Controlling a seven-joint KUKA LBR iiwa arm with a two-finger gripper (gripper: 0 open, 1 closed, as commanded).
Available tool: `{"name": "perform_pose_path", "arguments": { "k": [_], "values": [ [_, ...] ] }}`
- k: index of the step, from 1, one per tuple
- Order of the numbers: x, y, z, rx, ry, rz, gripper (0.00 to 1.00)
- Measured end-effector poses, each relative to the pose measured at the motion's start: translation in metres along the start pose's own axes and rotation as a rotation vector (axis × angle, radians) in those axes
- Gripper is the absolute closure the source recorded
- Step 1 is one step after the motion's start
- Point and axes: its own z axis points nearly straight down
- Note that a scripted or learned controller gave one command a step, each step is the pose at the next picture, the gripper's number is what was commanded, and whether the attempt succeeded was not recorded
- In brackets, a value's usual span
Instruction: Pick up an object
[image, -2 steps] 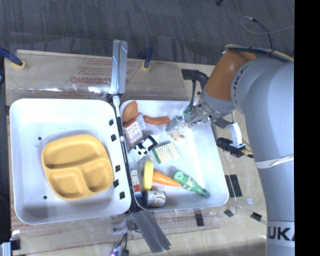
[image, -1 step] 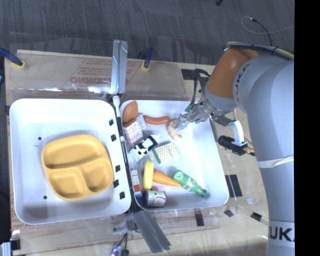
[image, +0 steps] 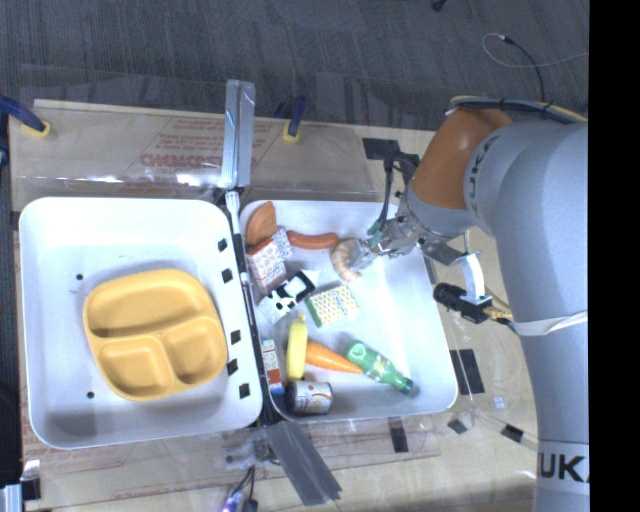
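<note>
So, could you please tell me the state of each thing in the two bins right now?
yellow tray: flat in the left bin, compartments up
green bottle: lying on its side
can: lying on its side
carrot: lying flat
banana: lying flat
sausage: lying flat
gripper: low over the right bin

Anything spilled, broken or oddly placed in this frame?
Nothing stands out. The yellow tray lies flat in the left bin; the toy food, such as the carrot and green bottle, lies loosely inside the right bin. The gripper hovers there.

Two white bins (image: 420, 330), one yellow tray (image: 155, 330), one carrot (image: 330, 358), one green bottle (image: 378, 366).
</note>
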Motion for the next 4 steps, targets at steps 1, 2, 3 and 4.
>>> {"name": "perform_pose_path", "arguments": {
  "k": [1,2,3,4],
  "values": [
    [0.029,-0.040,0.009,-0.003,-0.001,-0.398,1.00],
    [0.029,-0.041,0.009,-0.002,0.001,-0.397,0.00],
    [0.071,-0.104,0.013,-0.001,0.002,-0.438,0.00],
    [0.071,-0.103,0.003,-0.002,0.002,-0.440,1.00]
  ]
}}
